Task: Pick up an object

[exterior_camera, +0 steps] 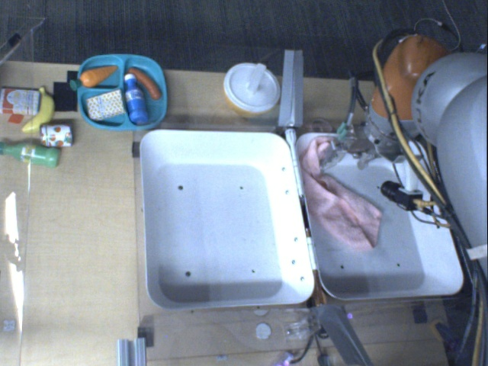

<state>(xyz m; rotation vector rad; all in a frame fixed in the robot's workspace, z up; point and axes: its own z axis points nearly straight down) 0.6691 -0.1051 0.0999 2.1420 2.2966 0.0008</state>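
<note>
A crumpled pink cloth (345, 204) lies in the right white bin (435, 277), spread from the bin's far left corner toward its middle. My gripper (340, 145) is down at the far end of that bin, right over the cloth's upper edge and seemingly touching it. The grey arm with its orange band (412, 59) comes in from the right, with cables hanging beside it. The wrist hardware hides how the gripper stands on the cloth.
The left white bin (221, 219) lies beside the right one, with a metal bar (290, 90) at the divide. Behind the bins stands a white lidded cup (252, 88). A blue divided plate (156, 101) with toy food, a banana (40, 111) and a green bottle (30, 154) lie at the far left.
</note>
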